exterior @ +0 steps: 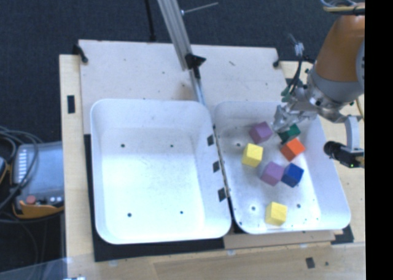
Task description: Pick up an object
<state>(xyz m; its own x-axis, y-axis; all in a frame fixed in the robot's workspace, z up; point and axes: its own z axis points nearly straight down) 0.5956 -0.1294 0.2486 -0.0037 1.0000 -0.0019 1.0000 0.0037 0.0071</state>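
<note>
Hovering gripper [286, 120] over right bin [325, 211], green block [291, 131] at its 5 o'clock, apparently touching; finger state untellable. Risk: crowding purple block [260, 132] and orange block [293, 148] cause slip.

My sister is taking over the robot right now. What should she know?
Claw: low in the right bin, near the purple block and green block. I cannot tell whether it is open or shut, and no block visibly sits in it.
Blocks: all in the right bin. An orange block, blue block, second purple block and two yellow blocks.
Done: nothing visibly lifted.
Left: grab one block and raise it.
</note>
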